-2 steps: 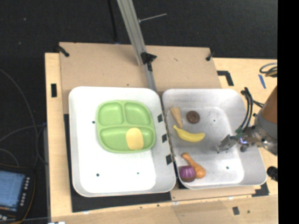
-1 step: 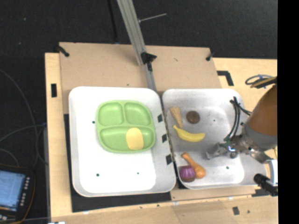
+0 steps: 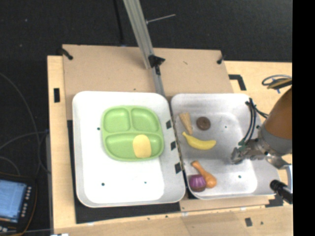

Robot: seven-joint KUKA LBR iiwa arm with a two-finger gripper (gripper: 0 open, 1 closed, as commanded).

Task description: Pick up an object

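The right bin (image 3: 221, 107) holds a yellow banana (image 3: 199, 142), a brown round piece (image 3: 203, 123), a tan cone (image 3: 185, 120), an orange carrot (image 3: 203, 174) and a purple piece (image 3: 197, 182). My gripper (image 3: 239, 156) hangs over the right side of this bin, right of the banana and apart from it. Nothing shows between its fingers. In the left bin (image 3: 88, 176) a green divided plate (image 3: 132, 132) carries a pale yellow piece (image 3: 142, 145) in its front compartment.
A grey metal pole (image 3: 141, 33) slants down to the gap between the bins at the back. The arm's orange band (image 3: 281, 117) sits at the right edge. A screen (image 3: 15, 200) lies off the bench at lower left.
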